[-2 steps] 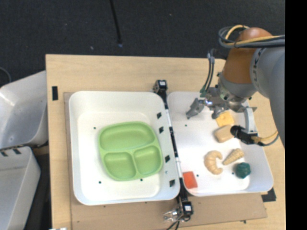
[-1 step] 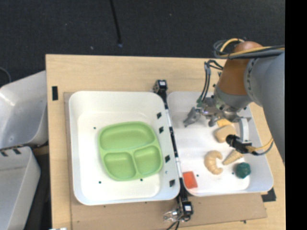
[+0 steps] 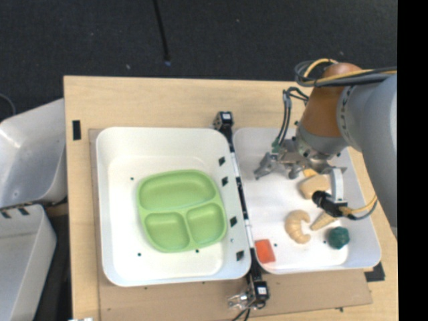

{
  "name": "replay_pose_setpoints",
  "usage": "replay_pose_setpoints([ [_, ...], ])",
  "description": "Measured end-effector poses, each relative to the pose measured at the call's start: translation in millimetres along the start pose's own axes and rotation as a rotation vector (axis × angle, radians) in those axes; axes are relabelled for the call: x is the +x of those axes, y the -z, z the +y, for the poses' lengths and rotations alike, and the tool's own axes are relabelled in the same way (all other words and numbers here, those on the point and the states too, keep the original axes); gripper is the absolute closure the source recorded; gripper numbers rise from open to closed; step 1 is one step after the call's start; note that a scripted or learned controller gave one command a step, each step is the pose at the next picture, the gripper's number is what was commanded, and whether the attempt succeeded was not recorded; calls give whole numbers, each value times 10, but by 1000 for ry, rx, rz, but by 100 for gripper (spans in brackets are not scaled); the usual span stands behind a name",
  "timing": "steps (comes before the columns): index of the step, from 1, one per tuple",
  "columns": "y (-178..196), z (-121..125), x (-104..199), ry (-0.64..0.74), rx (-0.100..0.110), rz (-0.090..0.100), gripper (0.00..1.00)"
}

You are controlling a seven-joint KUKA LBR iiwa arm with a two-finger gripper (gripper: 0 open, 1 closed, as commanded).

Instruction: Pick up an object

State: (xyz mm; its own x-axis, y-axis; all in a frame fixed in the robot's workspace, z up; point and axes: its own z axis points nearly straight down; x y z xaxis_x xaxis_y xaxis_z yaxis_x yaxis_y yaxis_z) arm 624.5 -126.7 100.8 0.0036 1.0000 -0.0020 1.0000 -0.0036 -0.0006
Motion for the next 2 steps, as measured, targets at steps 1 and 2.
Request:
replay_pose_setpoints([
  [1,120,9,-10,-3,-4,0,100],
  [2,565,27,-65,-3,-6,0,100],
])
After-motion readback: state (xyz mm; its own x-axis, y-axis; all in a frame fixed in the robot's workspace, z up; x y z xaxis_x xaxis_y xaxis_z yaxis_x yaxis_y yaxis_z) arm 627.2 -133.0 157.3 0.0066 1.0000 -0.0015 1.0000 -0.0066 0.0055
